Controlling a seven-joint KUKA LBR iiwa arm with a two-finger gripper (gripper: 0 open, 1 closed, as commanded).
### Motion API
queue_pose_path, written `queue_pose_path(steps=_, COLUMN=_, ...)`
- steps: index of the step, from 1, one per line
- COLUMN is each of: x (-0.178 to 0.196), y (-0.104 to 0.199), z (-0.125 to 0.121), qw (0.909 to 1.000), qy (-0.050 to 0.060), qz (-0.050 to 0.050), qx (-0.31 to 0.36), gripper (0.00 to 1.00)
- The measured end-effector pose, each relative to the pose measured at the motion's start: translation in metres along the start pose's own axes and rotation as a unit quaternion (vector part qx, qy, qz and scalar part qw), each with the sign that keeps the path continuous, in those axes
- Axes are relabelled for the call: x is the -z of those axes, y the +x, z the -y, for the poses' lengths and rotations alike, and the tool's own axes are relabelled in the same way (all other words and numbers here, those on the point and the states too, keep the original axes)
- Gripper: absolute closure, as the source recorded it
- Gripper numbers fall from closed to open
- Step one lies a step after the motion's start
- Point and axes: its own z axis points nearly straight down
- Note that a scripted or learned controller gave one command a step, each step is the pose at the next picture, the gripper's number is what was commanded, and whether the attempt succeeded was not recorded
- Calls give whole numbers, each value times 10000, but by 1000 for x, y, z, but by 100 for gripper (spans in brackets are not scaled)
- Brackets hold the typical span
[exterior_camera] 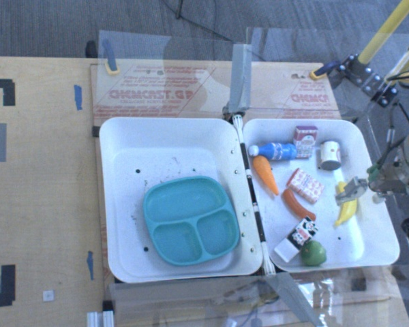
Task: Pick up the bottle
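The bottle is blue with a white cap and a white label. It lies on its side at the back left of the right bin, cap pointing left toward the divider. My gripper hangs low over the right side of that bin, just above the upper end of a yellow banana. It is well to the right of the bottle and slightly nearer the front, and nothing of the bottle is in it.
An orange carrot lies just in front of the bottle; a small carton and a tin can sit to its right. A checked packet, sausage, cow-print carton and green fruit lie further forward. The left bin holds a teal divided plate.
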Motion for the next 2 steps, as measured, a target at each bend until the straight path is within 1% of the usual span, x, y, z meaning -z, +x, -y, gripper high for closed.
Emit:
queue_pose_path(steps=1, x=-3, y=57, z=-79, qw=9994, qy=-7, qz=0, qx=341, gripper=0)
queue_pose_path(steps=2, x=59, y=46, z=-75, qw=10000, qy=-7, qz=4, qx=-3, gripper=0)
